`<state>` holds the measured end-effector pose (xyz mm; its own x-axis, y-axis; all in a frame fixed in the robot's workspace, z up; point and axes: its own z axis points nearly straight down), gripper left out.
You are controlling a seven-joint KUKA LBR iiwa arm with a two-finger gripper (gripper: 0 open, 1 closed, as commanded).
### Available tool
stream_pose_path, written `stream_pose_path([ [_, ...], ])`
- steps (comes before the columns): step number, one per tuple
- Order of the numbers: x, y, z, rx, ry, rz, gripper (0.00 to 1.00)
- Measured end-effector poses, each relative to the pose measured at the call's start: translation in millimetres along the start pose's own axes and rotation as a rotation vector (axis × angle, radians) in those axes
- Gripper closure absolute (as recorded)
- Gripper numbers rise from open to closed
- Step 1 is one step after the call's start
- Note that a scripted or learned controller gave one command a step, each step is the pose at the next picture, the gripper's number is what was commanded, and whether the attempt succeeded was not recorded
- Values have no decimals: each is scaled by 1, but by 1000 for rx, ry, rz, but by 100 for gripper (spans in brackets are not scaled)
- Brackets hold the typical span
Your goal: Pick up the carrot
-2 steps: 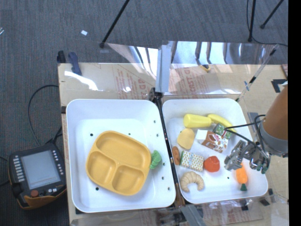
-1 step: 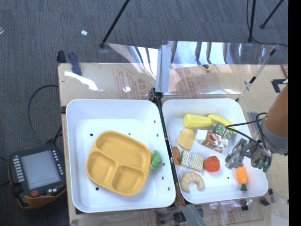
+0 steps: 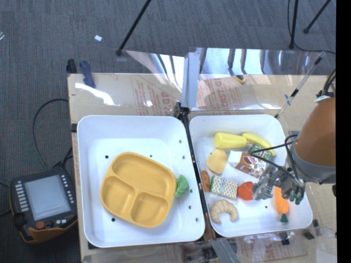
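From above, I see my tool (image 3: 279, 188) down in the right bin (image 3: 296, 147), I cannot tell its state, and the carrot (image 3: 281, 203) lies just beside it, looking light, hard and smooth, best pinched across its orange middle.

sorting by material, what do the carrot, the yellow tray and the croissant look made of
Carrot: probably moulded plastic, flat even orange with a green tip.
Yellow tray: likely hard plastic, one-piece moulded compartments, faint sheen.
Croissant: toy, plastic or foam; smooth tan ridges. Too small to settle.
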<state>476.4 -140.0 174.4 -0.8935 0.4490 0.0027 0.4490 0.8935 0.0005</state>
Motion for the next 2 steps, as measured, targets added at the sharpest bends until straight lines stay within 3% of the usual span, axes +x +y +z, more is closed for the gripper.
stream_pose_path([
  [1,15,29,14,1,2,499,100],
  [2,-5,-7,-145,-3,-11,267,100],
])
